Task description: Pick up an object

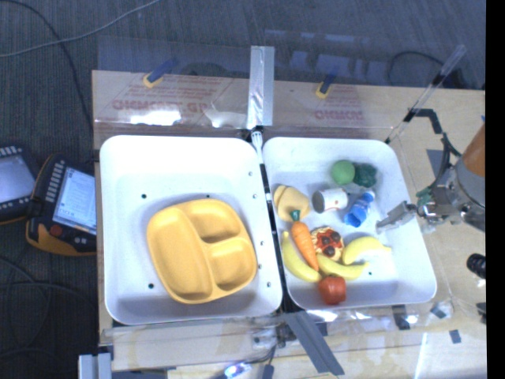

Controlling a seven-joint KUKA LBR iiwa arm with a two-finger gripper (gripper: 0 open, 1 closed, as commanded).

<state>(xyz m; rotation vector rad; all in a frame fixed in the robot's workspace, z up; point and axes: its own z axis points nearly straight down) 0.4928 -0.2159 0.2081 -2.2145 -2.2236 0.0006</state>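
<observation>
The right bin (410, 279) holds a pile of toy foods. In it are a green ball (342, 171), a dark green lump (365, 174), a white and grey can (330, 200) on its side and a blue bottle (359, 209). Nearer the front lie an orange carrot (303, 243), a banana (293, 262), a second yellow fruit (364, 249) and a red apple (333, 290). My gripper (393, 217) hangs over the right side of this bin, just right of the blue bottle. Nothing shows in its grasp.
The left bin (126, 172) holds a yellow divided plate (203, 248). A central wall (264, 212) splits the two bins. A clear panel stands along the back of the bench. A handheld pendant (67, 208) lies on the floor at the left.
</observation>
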